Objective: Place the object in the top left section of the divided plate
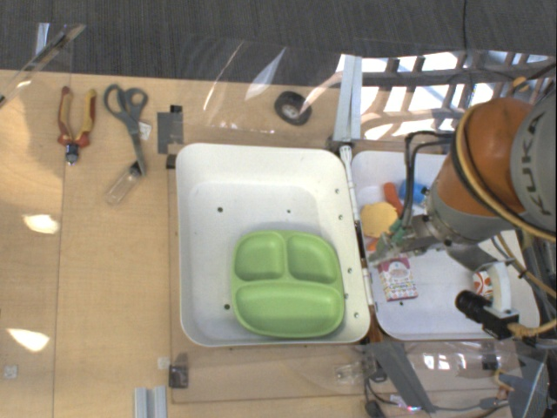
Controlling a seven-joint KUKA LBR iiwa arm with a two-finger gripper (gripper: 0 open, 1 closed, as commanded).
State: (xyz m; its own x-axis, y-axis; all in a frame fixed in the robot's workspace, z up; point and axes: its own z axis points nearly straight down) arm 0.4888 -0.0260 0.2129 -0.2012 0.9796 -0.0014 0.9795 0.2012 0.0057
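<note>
Green three-section plastic plate (287, 283) in left white bin (200, 233); gripper (389, 242) over right bin (435, 316) near yellow rounded object (377, 217), grip state unclear, cannot tell.

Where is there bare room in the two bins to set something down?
Left bin: bare floor between its far wall and the green divided plate, plus a strip along its left wall. The plate's three sections look bare. Right bin: crowded around the arm; a bare patch lies right of the small packet.
</note>
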